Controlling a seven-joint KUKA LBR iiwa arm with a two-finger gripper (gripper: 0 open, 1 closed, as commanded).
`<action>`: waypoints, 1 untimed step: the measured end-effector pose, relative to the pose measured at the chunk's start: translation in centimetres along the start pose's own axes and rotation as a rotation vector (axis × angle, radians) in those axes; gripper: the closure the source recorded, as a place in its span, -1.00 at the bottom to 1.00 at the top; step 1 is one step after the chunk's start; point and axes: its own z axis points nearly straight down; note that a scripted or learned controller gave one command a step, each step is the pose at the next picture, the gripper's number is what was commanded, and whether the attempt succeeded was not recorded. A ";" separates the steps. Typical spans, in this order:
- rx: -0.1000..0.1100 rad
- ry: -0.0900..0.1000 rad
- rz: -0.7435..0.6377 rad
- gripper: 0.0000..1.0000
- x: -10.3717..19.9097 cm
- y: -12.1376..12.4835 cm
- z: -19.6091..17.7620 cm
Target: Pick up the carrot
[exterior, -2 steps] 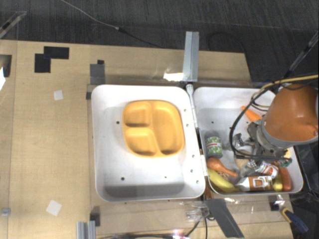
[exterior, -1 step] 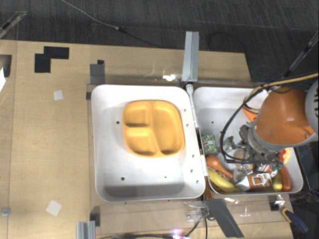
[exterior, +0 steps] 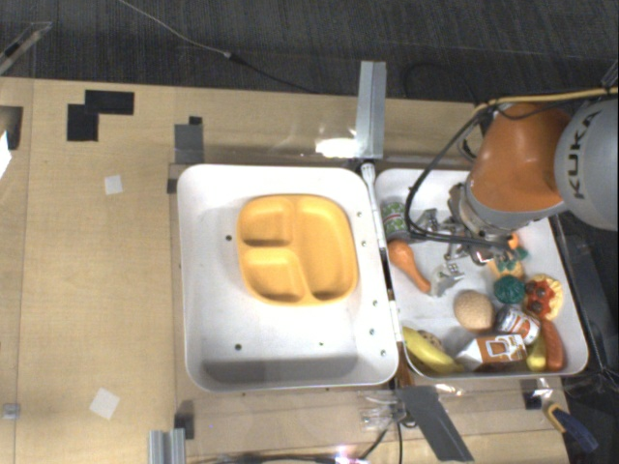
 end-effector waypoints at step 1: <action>-0.003 0.004 0.404 -1.00 -0.3 0.6 0.0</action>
